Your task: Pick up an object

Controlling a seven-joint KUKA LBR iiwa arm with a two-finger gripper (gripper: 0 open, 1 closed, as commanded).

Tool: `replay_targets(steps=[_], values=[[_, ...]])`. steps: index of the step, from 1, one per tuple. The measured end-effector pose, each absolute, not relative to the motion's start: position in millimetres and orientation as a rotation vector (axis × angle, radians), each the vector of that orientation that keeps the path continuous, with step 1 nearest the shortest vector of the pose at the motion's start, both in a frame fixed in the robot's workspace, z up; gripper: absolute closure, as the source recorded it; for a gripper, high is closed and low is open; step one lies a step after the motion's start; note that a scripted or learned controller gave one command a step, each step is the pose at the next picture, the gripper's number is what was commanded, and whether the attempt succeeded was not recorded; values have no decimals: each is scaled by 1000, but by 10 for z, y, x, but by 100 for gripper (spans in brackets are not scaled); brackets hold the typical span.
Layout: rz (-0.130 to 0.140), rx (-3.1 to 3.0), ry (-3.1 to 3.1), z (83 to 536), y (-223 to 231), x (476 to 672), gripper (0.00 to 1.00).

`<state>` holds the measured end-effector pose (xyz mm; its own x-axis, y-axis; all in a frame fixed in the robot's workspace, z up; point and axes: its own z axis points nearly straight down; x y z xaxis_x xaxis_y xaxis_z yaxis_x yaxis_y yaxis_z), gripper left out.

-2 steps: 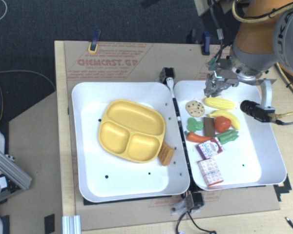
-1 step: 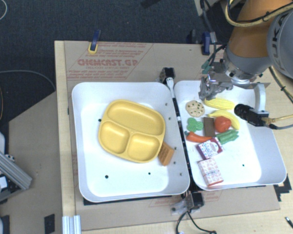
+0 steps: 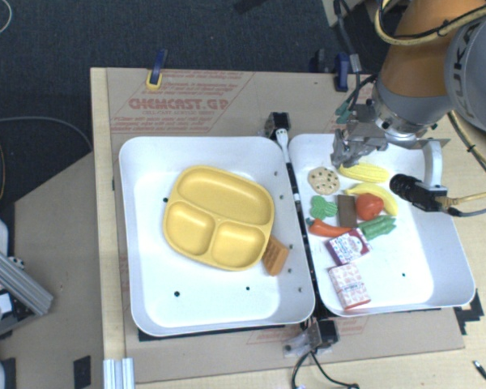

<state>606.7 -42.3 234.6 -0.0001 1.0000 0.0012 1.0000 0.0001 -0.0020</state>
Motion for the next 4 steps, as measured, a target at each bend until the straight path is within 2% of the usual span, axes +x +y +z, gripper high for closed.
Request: replay_targets(steps=[1, 3, 4], values=[[4, -2220, -2218, 2159, -442, 5972, 100], [-3, -2224, -2223, 2312, -490, 5986, 100], [-2, -2221, -2225, 2214, -345, 6105, 100]])
